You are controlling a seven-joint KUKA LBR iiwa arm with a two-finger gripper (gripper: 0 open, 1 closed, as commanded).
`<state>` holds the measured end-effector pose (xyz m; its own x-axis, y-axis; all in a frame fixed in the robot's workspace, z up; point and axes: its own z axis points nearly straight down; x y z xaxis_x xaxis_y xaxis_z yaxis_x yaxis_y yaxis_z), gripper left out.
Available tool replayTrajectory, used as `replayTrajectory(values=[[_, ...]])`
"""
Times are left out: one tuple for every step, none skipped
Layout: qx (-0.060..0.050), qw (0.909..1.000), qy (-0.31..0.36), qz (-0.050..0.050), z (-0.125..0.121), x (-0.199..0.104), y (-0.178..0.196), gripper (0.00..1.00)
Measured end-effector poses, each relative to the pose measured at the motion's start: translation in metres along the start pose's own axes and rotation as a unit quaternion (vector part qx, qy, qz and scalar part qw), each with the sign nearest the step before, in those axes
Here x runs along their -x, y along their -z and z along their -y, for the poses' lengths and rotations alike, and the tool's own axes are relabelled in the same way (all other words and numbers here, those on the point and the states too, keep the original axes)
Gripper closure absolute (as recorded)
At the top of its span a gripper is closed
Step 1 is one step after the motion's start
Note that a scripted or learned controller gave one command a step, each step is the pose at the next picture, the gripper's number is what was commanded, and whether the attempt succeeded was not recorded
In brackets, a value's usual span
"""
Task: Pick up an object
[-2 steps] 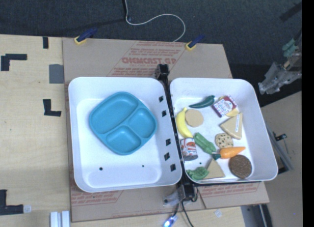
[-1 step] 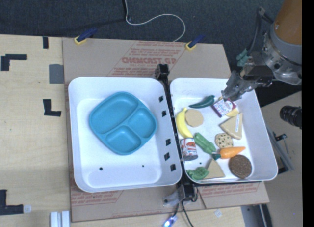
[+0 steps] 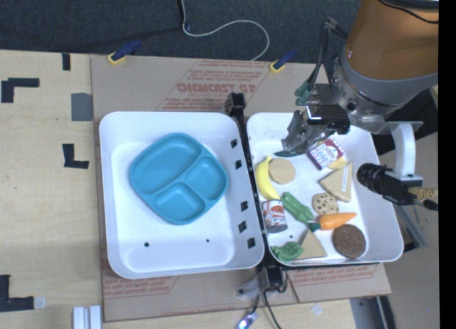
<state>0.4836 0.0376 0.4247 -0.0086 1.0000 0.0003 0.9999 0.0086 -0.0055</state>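
Fingers [image 3: 294, 142] possibly open, above right bin [image 3: 388, 249]

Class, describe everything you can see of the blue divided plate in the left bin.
The blue divided plate looks like smooth light-blue plastic, rounded at the corners, with three compartments: one large, two smaller. It lies flat and face up, turned at an angle, on the floor of the left white bin. No food is on it and nothing else touches it.
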Motion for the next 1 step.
replayTrajectory(values=[[0.004, 1.0000, -0.002, 0.000, -0.0007, -0.0324, 0.0506, 1.00]])
